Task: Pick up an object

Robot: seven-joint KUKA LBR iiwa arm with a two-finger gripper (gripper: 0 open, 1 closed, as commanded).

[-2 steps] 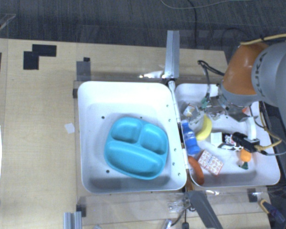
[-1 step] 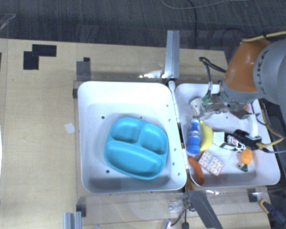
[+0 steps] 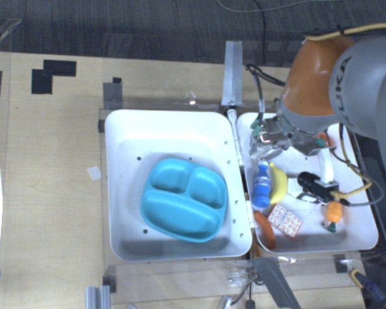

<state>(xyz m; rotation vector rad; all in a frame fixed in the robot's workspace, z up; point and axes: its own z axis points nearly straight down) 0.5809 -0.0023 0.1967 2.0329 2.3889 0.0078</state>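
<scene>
1. Gripper point(image 3: 265, 139) hangs low over the far end of the right bin point(image 3: 372, 234), close to the wall between the two bins.
2. I cannot tell if the gripper is spread apart or closed together, and I see nothing held in it.
3. Just below the gripper in the picture lies a blue bottle point(image 3: 262, 184), not touching it.
4. A yellow banana point(image 3: 280, 183) lies right beside the bottle, on the side away from the wall.
5. Farther from the gripper, near the front of the bin, sits a small box with red dots point(image 3: 285, 220).
6. A red-orange thing point(image 3: 264, 228) lies next to that box, by the wall.
7. A little orange toy point(image 3: 333, 212) sits well apart from the gripper, toward the front corner.
8. Across the wall from the gripper, the left bin point(image 3: 125, 148) holds a blue plate point(image 3: 183, 199) with three parts.
9. The grey arm point(image 3: 367, 76) with its orange band comes in from behind the gripper.
</scene>
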